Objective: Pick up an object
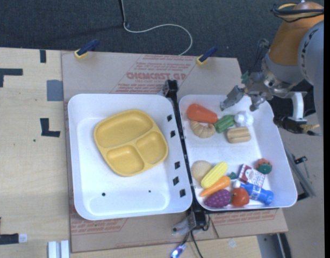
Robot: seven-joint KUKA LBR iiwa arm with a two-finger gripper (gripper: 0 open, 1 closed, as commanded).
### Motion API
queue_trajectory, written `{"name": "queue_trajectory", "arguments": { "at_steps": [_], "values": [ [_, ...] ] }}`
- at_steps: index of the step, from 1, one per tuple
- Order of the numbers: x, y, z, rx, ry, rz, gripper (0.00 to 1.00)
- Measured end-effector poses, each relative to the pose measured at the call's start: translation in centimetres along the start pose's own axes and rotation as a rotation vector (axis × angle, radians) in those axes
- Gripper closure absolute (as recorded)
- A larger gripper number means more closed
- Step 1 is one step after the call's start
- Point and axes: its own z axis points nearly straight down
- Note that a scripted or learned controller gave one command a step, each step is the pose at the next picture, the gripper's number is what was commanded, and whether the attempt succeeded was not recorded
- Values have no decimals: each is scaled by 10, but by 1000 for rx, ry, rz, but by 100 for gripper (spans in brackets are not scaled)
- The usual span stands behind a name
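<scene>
Brown cardboard sheet [154, 74] underlies two white bins [79, 144]; dark carpet [57, 15] beyond.

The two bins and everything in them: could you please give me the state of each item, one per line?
hand: open, above the right bin's far edge, holding nothing
yellow plate: right way up in the left bin, compartments bare
right bin: holds the toy food
carrot: lying flat
green pepper: lying beside the bread roll
corn cob: lying on its side
grapes: at the near edge
</scene>
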Motion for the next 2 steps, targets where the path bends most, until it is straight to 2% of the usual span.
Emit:
{"name": "queue_trajectory", "arguments": {
  "at_steps": [1,2],
  "values": [
    [45,-94,-132,-9,1,-3,0],
    [44,-92,-133,0,0,-2,100]
  ]
}}
